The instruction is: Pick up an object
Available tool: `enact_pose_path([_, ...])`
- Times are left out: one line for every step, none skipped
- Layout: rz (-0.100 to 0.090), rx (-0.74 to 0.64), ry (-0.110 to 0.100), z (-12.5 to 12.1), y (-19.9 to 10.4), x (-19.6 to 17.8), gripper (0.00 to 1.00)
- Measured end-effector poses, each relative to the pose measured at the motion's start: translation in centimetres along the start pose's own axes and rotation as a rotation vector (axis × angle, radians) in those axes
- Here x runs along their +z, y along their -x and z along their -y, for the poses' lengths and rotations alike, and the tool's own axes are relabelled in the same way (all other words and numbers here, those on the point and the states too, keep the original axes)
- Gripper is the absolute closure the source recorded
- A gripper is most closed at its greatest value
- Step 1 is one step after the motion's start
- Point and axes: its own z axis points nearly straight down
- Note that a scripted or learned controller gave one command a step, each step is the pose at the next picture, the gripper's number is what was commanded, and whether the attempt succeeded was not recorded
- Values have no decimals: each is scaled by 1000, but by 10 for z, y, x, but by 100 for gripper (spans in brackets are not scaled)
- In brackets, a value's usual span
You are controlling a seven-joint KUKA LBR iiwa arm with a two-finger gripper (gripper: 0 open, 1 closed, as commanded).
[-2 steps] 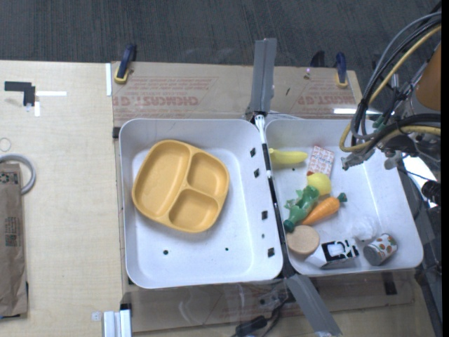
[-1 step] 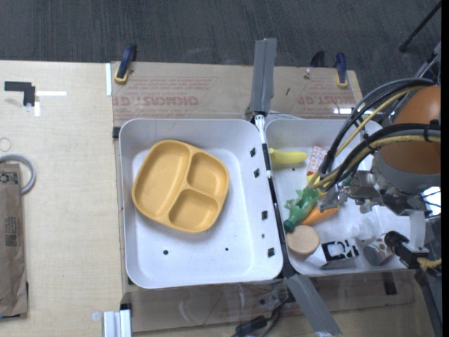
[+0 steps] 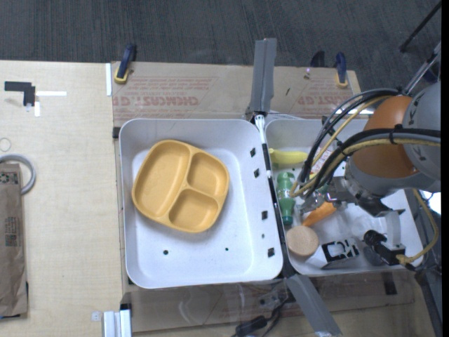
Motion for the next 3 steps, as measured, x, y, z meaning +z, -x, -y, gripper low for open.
enact_pose_path([1,3,-1,0,1,-9,100])
enact_pose_path([1,-21,0,46,-37,-130,100])
enact_pose_path([2,-25,0,27,-56,-204,100])
